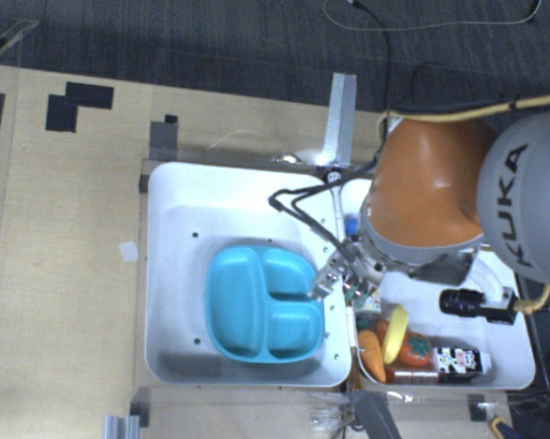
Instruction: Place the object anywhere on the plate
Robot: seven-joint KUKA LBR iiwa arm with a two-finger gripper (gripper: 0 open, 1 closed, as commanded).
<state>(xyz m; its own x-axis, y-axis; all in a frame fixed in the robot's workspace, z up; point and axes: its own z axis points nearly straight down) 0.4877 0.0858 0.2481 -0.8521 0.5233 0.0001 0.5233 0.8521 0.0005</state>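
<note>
While the arm (446, 188) is reaching in over the divider between the two bins, the end effector (334, 282) is hanging at the right rim of the blue plate (262, 302). Can't tell its state; nothing is visibly sitting in it. One plate, three compartments, lying just left of the end effector in the left bin (176, 226). Task objects are sitting in the right bin (518, 367), just below-right of the end effector: one yellow banana (395, 331), one orange carrot (372, 354), one red item (416, 351), one dark box (458, 362). All four are bunched together, banana touching carrot. Two white bins are sitting on one table (55, 274).
</note>
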